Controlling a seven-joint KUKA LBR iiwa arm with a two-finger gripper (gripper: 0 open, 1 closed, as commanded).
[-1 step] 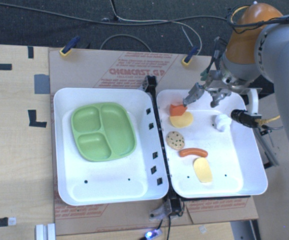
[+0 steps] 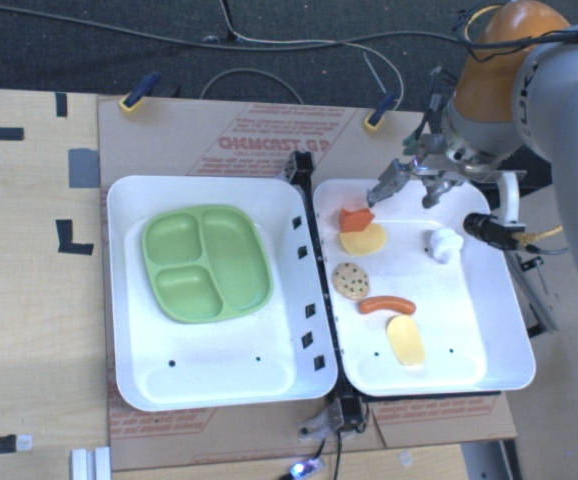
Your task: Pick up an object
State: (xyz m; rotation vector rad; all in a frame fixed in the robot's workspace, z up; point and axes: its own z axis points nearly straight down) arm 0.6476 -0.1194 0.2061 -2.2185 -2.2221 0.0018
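Approach step: the pincer [image 2: 406, 185] hangs at the upper right of the frame, fingers spread wide, holding nothing. The nearest item, a red block [image 2: 355, 218], lies lower left of it in the right bin [image 2: 499, 363], touching a yellow piece [image 2: 365, 240]. The next move calls for shifting over the block, then descending.

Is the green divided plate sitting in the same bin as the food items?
No: the green divided plate lies in the left bin, while the cookie and sausage lie in the right bin.

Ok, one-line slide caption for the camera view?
Open gripper poised above the right bin of toy foods; green tray in the left bin.
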